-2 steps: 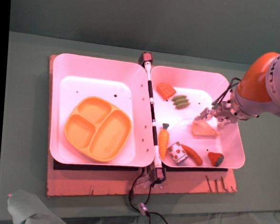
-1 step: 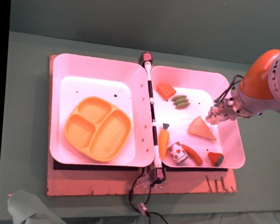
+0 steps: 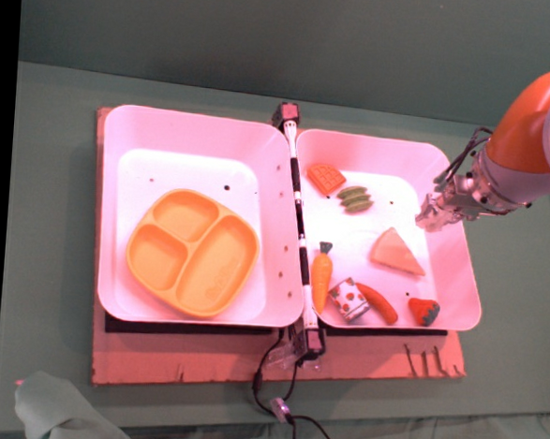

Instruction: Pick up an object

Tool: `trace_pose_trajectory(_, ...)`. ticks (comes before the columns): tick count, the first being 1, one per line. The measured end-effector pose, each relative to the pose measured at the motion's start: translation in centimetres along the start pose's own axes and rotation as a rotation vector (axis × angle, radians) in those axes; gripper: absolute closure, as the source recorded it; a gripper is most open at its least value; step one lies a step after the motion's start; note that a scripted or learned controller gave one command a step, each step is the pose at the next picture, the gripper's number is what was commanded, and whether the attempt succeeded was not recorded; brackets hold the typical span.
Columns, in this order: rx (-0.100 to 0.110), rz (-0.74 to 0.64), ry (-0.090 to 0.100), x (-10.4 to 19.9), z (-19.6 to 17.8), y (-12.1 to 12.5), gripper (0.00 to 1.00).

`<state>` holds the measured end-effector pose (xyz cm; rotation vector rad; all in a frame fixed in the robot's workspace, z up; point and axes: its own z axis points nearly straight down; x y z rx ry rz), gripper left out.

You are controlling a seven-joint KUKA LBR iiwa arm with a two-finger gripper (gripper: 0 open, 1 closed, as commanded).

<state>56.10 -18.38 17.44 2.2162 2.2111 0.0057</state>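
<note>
Orange three-compartment plate (image 3: 193,252) lies flat in the left white bin (image 3: 122,128), taking up most of its floor. Right white bin (image 3: 459,274) holds the small toy foods: an orange waffle piece (image 3: 326,178) near the far left corner, a green pea pod (image 3: 355,199) just beside it, a pale cheese wedge (image 3: 397,252) toward the right wall, a carrot (image 3: 321,275) along the left wall, a small printed can (image 3: 348,300) lying on its side, a red chili pepper (image 3: 378,304) touching the can, and a strawberry (image 3: 423,312) near the front right corner.

End effector (image 3: 432,218) sits over the right rim of the right bin, above and to the right of the cheese wedge, apart from it. Nothing visible between its fingers; whether they are spread or closed cannot be told at this resolution. Grey arm with orange band (image 3: 532,110) enters from the right. Both bins rest on a brown board (image 3: 368,370) on the green counter (image 3: 48,245). Black cable (image 3: 285,407) trails off the front edge.
</note>
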Motion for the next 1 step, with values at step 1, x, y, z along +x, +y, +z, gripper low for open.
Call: trace_pose_trajectory(1,-0.002,0.000,0.000,0.23,-5.74,-0.65,1.00)
